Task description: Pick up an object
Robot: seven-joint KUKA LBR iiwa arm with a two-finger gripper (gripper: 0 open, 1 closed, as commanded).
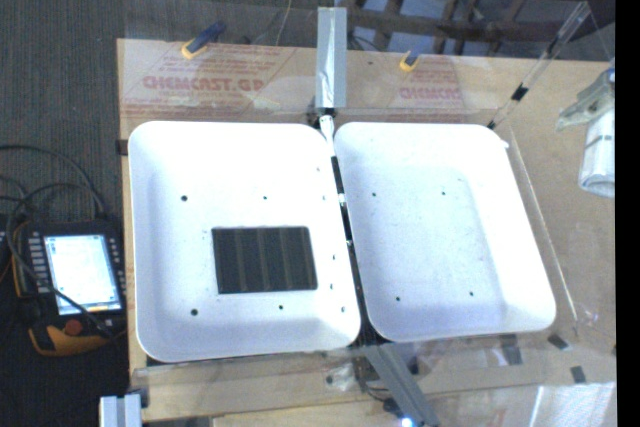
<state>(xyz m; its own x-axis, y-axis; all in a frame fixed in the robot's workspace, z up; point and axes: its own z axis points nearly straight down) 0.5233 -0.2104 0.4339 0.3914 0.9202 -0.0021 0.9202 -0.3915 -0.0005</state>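
Observation:
A dark rectangular pad with ribbed stripes point(264, 259) lies flat on the floor of the left white bin point(170, 165), towards its front middle. The right white bin point(500, 215) stands beside it, and a narrow dark seam runs between the two.
A pale, blurred shape point(598, 150) hangs at the far right edge, above the bench beyond the right bin. A metal post point(331, 55) stands behind the bins' shared corner. Clear panels with yellow clamps point(203, 38) line the back. A handheld screen unit point(75, 273) lies on the floor at left.

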